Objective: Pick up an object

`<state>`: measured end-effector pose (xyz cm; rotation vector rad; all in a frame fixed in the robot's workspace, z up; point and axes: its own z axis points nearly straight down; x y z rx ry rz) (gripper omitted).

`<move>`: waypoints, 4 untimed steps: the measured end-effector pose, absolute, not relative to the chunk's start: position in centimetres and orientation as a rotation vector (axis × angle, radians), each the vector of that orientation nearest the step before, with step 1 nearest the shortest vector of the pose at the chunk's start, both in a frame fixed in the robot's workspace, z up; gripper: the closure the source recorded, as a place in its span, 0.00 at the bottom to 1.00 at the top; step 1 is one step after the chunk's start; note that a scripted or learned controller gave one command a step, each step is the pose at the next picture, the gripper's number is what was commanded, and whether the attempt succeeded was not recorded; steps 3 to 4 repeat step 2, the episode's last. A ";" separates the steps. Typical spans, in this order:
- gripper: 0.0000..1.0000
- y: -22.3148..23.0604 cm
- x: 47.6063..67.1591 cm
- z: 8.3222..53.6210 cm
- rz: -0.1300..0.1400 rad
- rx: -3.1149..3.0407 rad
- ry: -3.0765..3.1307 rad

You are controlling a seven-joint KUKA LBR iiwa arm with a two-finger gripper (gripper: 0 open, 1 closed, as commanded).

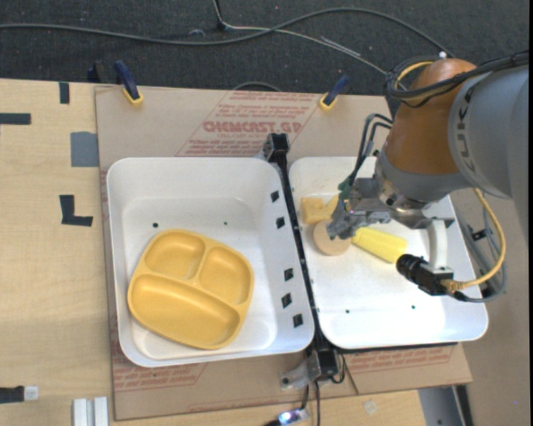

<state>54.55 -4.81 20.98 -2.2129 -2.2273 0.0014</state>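
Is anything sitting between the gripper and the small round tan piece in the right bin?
Nothing visible does. The gripper hangs right over the round tan piece in the right bin; the yellow cylinder lies beside it.

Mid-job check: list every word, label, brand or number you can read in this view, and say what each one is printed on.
"CHEMCAST GP": red print, read upside down, on the brown board under the two white bins; the last letters are uncertain.
Smaller red lines beside it on the same board: too blurred to read.
Dark letters on the grey arm near the orange band: partly seen, look like "KU", not readable in full.
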 end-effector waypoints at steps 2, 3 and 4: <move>1.00 6.6 56.0 20.6 0.001 -2.212 -2.228; 1.00 6.6 56.0 20.6 0.001 -2.212 -2.228; 1.00 6.6 56.0 20.6 0.001 -2.212 -2.228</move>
